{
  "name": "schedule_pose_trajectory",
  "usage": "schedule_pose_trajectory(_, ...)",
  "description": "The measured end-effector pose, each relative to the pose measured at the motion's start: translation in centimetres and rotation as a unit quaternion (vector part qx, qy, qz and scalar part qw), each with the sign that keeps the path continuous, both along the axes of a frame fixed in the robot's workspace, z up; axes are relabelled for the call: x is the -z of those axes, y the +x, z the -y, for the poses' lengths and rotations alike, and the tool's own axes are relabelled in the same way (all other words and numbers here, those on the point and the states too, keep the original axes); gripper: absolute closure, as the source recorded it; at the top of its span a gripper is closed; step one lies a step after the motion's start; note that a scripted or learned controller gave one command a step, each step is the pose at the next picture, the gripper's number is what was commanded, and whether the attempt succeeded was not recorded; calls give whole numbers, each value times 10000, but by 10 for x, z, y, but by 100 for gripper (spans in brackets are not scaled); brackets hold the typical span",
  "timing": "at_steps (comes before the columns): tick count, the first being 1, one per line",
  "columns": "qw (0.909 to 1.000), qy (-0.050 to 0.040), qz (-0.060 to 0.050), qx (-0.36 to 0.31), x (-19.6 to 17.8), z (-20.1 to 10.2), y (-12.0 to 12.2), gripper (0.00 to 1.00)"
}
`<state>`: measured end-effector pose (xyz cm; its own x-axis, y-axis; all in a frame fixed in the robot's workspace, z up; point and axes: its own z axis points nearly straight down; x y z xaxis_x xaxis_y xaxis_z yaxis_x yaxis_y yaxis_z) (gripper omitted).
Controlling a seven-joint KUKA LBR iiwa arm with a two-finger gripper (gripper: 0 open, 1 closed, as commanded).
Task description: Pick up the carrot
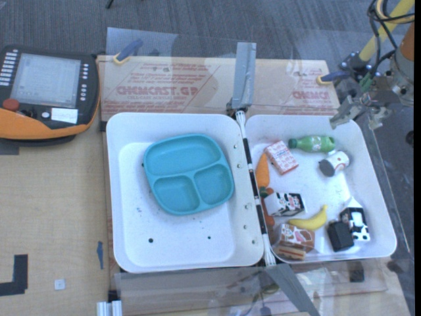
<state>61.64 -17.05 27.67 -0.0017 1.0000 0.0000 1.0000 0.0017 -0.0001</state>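
On the bench (52, 209), a brown work surface, we record two shallow white bins set side by side, with grey floor beyond the far edge. Behind the bins lies a clear sheet over brown board (164, 87); its red print is mirrored and we cannot read it with certainty. At far left sits an orange and grey control pendant (43, 97) with a pale screen.

Left bin (125, 242): one teal divided plate (189, 174) with three compartments, resting near the bin's centre.

Right bin (375, 196): the carrot (262, 171), orange, lying lengthwise against the left wall beside the divider. Just right of it, a red and white carton (281, 157). At the far side, a green bottle (312, 143) on its side; near it a small white cup (335, 160) and a grey lump. Toward the near side: a black and white carton (287, 204), a banana (310, 220), a brown and white item, a black block (341, 236) and a cow-patterned piece (357, 224).

Gripper (358, 107): at the far right corner, just outside the right bin's rim, well apart from the carrot. We cannot tell how it is set; we see nothing in it.
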Motion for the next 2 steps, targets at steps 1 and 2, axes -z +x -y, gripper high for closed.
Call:
schedule_pose_trajectory(1, 9958, 2, -5, -918, 93, -123, -35, 0)
schedule_pose_trajectory(2, 9971, -2, 8, -767, 136, -182, -48, 0)
